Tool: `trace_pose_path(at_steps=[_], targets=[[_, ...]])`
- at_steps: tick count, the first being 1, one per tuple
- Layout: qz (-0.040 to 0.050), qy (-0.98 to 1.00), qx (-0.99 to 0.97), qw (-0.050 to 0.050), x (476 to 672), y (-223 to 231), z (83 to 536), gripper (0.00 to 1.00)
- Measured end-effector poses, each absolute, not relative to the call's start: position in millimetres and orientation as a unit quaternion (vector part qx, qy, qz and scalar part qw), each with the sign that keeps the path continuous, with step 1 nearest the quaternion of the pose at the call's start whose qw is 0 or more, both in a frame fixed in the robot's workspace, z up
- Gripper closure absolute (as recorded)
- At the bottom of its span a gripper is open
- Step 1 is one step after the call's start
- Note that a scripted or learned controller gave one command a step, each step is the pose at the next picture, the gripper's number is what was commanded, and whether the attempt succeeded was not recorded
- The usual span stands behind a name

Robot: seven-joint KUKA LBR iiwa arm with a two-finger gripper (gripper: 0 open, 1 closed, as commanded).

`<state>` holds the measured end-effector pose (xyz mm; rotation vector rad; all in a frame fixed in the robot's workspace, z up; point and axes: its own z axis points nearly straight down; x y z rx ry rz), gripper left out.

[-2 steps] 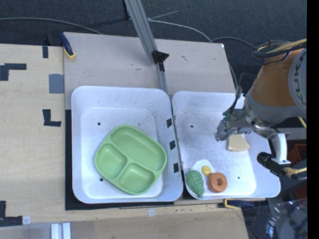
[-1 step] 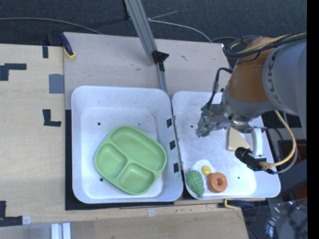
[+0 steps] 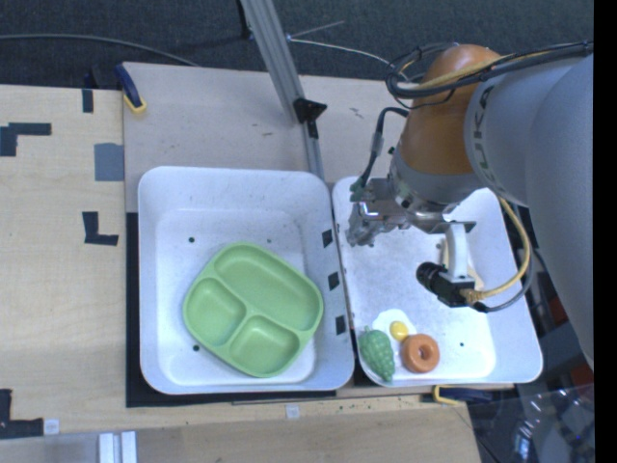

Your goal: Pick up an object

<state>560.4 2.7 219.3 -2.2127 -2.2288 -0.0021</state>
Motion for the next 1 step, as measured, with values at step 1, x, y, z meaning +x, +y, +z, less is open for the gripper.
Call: trace_pose_path(at_steps=[1], targets=[[-0.0001, -0.710, -0.704, 0.001, 571.8, 62.9, 215.7, 1.00]])
